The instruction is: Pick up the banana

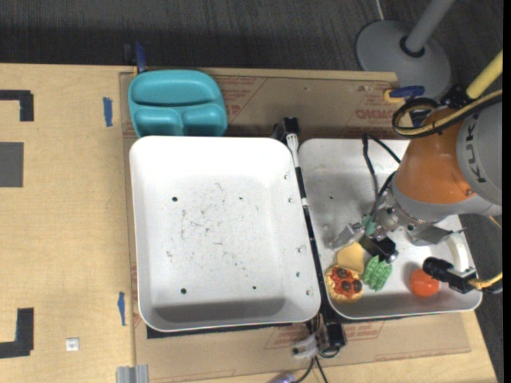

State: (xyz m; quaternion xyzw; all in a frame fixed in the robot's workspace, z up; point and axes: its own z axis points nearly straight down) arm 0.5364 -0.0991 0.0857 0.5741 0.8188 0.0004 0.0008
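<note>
Pincer (375, 242): you cannot tell its opening | banana (351, 256): just beside pincer, touching pizza toy (344, 283) | risk: your grasp may snag green toy (377, 272) crowding it.

I see the grey arm with its orange band (431, 174) low over the right white bin (339, 166), its gripper (371, 238) just above a yellow banana (350, 256). A green bumpy toy (377, 273), a round pizza-like toy (343, 283) and an orange-red ball (424, 283) lie close by. The left white bin (215, 230) sits beside a teal plastic tray (177, 102).
</note>
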